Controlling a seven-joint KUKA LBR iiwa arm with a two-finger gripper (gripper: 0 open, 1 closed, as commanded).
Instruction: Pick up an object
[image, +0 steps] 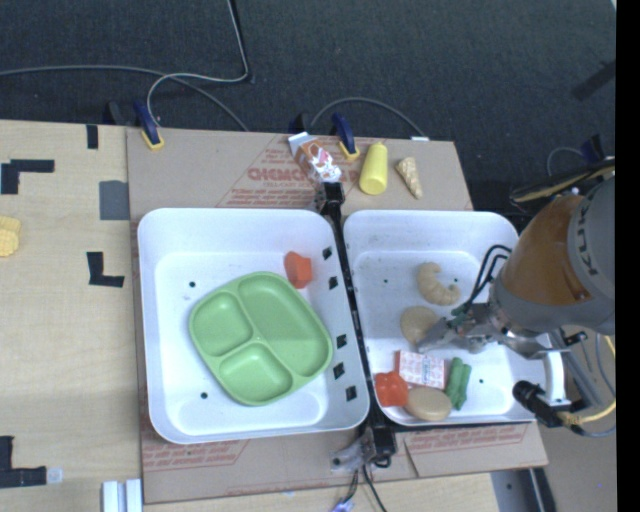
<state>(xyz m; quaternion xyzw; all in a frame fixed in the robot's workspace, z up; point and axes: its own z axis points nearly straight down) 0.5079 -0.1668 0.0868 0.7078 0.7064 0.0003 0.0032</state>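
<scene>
Left bin (160, 300) is holding green tray (260, 337), orange piece (298, 268); right bin (400, 225) is holding food toys; gripper (447, 333) is hovering inside, finger state unclear.

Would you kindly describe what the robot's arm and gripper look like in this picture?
The arm is bulky, rounded and grey, with a broad orange band above the wrist. A black cable loops beside the band. The gripper is a slim, dark metal piece ending in thin grey fingers.
</scene>
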